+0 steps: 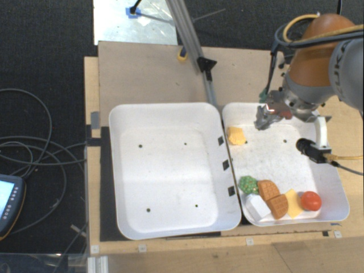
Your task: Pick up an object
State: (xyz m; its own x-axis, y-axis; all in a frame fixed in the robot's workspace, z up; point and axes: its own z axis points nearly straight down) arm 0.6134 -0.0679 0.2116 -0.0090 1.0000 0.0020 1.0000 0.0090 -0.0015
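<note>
Yellow spongy block (236, 135) lies at the right white bin's (341, 209) upper left, near the divider; my gripper (263, 121) hovers just right, fingers' state I cannot tell.

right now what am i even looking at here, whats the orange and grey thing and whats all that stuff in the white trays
You are looking down at a slant from one fixed camera above a bench. The orange and grey thing on the right is a robot arm. At its tip is a small two-finger gripper, hanging over the upper part of the right bin. I see nothing between its fingers, and whether they are open or shut is too small to tell.

Two shallow white bins sit side by side. The left bin shows only a few small dark dots on its floor. The right bin holds toy-like items: a yellow piece alone near its upper left, and a cluster at the bottom edge, namely a green lump, two brown pieces, a pale yellow wedge, a white piece and a red ball.
</note>
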